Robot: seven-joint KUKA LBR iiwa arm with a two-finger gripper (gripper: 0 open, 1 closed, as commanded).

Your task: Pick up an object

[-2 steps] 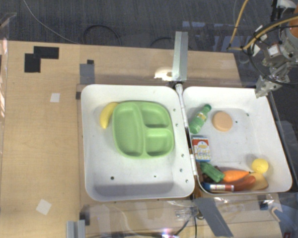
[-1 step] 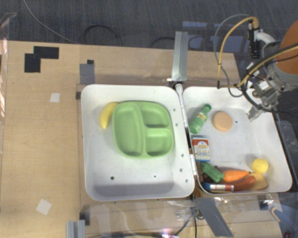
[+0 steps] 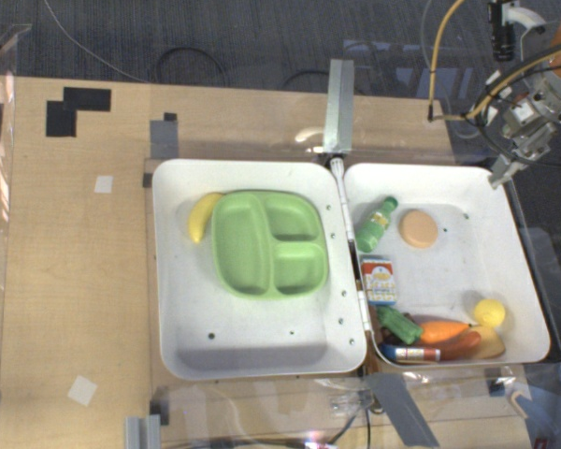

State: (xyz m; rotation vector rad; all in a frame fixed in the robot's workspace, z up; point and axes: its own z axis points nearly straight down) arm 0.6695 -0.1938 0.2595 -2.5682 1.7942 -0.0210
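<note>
1. camera view, the risks: the gripper (image 3: 505,168) hangs at the upper right corner of the right bin (image 3: 449,178), about 2 o'clock from the bin's middle, above the rim. if the arm goes straight down from here, i think it can hit the rim, or close on nothing, because no object lies under it.
2. camera view, the crowded corner: at 5 o'clock in the right bin a yellow ball (image 3: 489,312), an orange carrot (image 3: 441,329), a dark green toy (image 3: 398,325) and a red marker (image 3: 413,354) lie touching each other. a grasp there may push the neighbours or catch two things at once.
3. camera view, the easier targets: the green bottle (image 3: 376,224) lies tilted at 10 o'clock, close to the bin wall, so one finger could strike the wall. the tan disc (image 3: 418,228) lies free but is flat, and it may slip. the small card box (image 3: 379,281) is also flat.
4. camera view, the left bin (image 3: 178,279): a green divided plate (image 3: 266,243) with a banana (image 3: 202,215) touching its 9 o'clock edge, well apart from the gripper.
5. camera view, the claw: it is seen small and at a slant; i cannot tell its state. nothing is seen in it, and it touches no object.
</note>
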